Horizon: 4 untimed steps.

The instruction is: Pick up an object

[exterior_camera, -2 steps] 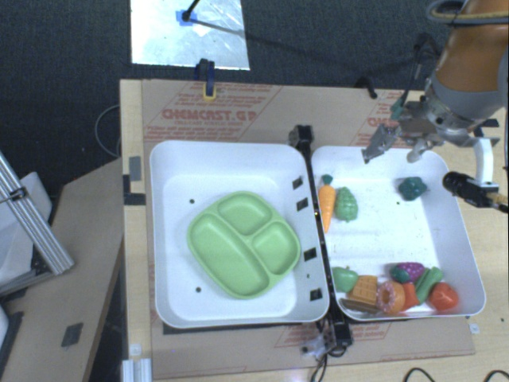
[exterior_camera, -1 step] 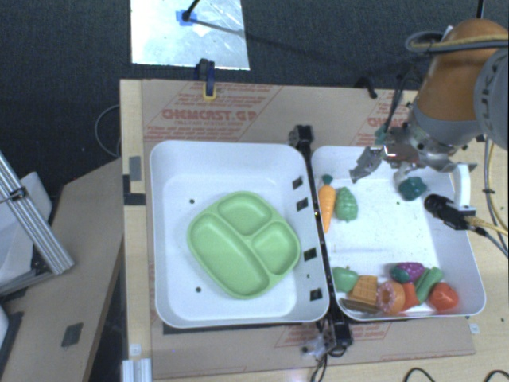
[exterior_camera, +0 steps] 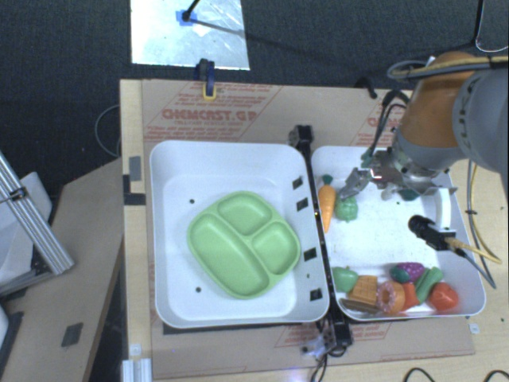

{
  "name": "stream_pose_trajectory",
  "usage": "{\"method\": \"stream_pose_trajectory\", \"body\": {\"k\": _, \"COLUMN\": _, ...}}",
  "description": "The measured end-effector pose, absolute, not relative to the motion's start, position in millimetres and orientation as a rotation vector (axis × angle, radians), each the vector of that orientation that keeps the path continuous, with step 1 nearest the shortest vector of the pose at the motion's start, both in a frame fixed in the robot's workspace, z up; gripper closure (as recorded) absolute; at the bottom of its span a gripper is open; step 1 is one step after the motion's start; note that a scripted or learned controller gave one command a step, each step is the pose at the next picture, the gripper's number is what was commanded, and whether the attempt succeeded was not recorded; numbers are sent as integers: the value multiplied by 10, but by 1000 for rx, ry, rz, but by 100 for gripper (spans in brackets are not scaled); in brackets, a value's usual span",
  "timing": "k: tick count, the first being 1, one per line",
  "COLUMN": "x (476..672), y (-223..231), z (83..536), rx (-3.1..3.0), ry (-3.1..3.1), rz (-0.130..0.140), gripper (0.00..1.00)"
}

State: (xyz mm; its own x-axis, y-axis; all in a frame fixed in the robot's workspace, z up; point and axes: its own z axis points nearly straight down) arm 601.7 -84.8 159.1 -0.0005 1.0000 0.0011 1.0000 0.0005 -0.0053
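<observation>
From my station, going left to right: the green plate (exterior_camera: pixel 242 245) lies in the left bin (exterior_camera: pixel 171 213). Right of it lie a carrot (exterior_camera: pixel 326 205) and a green vegetable (exterior_camera: pixel 346 208). My pincer (exterior_camera: pixel 355 183) hovers just above them, spread, gripping nothing. I judge this the approach; next comes lowering and clenching.

dark carpet floor (exterior_camera: pixel 64 46), shiny sheet (exterior_camera: pixel 189 24), cardboard-covered bench (exterior_camera: pixel 238 110)

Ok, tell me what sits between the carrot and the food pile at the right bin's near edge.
In the camera view, bare white bin floor separates the carrot from the food pile; a green toy sits beside the carrot.
</observation>
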Motion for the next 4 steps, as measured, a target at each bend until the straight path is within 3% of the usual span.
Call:
{"method": "stream_pose_trajectory", "body": {"k": 2, "x": 6053, "y": -970, "z": 872, "rx": -2233, "ry": -2224, "rz": 7, "gripper": 0}}
{"method": "stream_pose_trajectory", "body": {"k": 3, "x": 6061, "y": -916, "z": 968, "rx": -2226, "ry": -2226, "rz": -4, "gripper": 100}}
{"method": "stream_pose_trajectory", "body": {"k": 4, "x": 6041, "y": -979, "z": 1425, "rx": -2224, "ry": -2224, "rz": -4, "gripper": 100}}
